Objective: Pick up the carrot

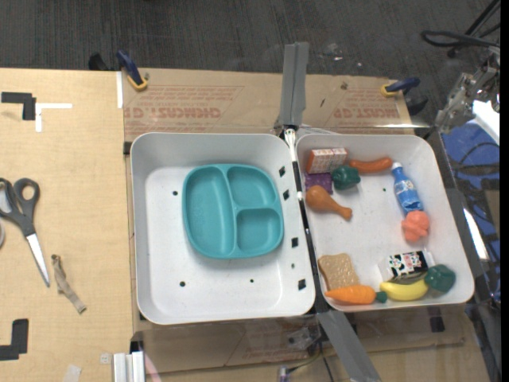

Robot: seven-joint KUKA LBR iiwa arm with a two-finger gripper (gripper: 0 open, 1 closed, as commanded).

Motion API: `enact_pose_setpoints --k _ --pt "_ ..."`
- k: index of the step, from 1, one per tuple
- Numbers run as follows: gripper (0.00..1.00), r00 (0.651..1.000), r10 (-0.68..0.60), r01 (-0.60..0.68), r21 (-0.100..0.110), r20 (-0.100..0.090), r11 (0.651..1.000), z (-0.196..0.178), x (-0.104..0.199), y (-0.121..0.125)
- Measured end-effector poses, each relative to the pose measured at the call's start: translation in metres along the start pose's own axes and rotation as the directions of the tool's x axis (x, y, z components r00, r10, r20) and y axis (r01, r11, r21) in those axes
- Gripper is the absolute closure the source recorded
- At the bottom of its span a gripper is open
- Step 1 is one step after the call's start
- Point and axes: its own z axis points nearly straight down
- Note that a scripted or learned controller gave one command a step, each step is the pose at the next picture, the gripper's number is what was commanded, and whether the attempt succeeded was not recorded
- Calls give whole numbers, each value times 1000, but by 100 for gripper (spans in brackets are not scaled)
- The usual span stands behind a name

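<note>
Right bin (442, 183) holds carrot (351, 294) beside banana (404, 290).

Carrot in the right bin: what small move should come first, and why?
Probably bring the claw above the carrot, by the right bin's near wall. It lies flat between the bread slice and the banana, so a straight-down approach seems safest.

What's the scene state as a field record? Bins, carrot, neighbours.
left bin: holds a teal divided plate
right bin: holds toy foods
carrot: front edge of right bin, lying flat, leafy end toward the bin divider
carrot neighbours: bread slice just behind, banana to its right
other items: drumstick, blue bottle, peach
bench left: scissors
</note>
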Motion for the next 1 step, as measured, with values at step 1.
enact_pose_setpoints --k 1 --pt "100 995 -95 95 -1 -3 995 -4 7 -3"
